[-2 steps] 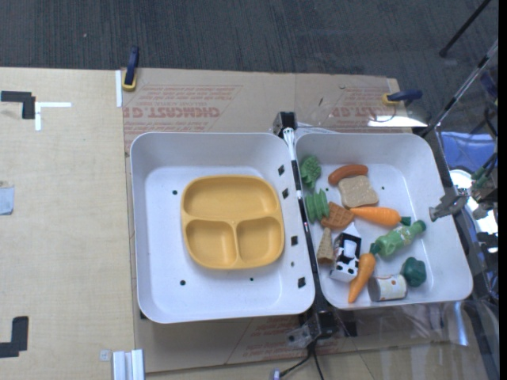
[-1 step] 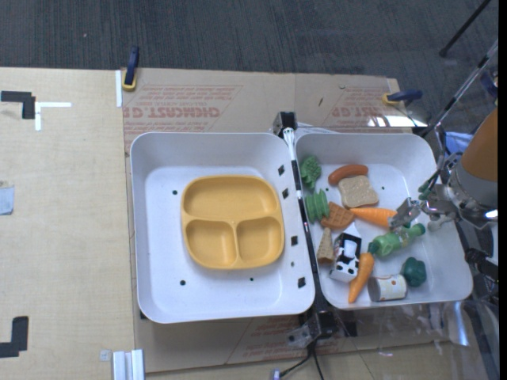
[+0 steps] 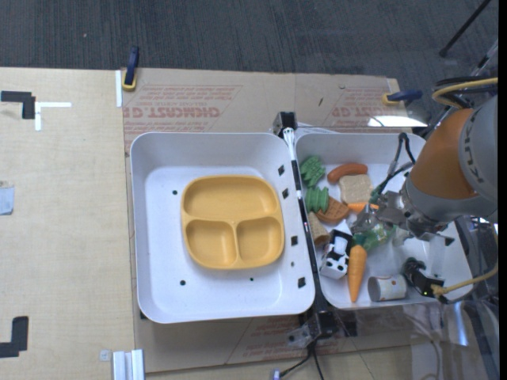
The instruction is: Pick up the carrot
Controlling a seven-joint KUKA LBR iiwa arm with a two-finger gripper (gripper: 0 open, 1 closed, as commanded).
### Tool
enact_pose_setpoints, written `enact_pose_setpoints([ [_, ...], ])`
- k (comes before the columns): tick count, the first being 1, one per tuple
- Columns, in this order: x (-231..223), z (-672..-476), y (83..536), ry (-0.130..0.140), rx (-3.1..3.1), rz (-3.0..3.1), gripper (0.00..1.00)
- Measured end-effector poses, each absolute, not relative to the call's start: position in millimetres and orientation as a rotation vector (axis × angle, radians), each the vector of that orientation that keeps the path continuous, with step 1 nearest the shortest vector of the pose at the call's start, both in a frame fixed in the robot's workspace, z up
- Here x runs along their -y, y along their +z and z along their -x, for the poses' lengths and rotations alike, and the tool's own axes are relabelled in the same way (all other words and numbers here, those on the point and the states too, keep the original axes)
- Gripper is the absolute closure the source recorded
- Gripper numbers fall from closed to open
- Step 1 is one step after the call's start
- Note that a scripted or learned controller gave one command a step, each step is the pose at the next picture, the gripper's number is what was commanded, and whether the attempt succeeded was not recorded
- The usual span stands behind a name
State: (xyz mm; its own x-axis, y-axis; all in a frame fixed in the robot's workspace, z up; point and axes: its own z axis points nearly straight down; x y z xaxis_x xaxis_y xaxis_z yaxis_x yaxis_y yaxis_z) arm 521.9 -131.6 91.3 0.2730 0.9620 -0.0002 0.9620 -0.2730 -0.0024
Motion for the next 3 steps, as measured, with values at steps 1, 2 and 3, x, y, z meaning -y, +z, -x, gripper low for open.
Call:
enact_pose_setpoints([
  [1,117,-480.2,93,-0.006,1.403,2.817,0.0],
  [2,118,-537.0,91,0.009,0.982,2.982,0.0],
  [3,116,-587.9,91,0.01,0.718,3.056,0.0],
])
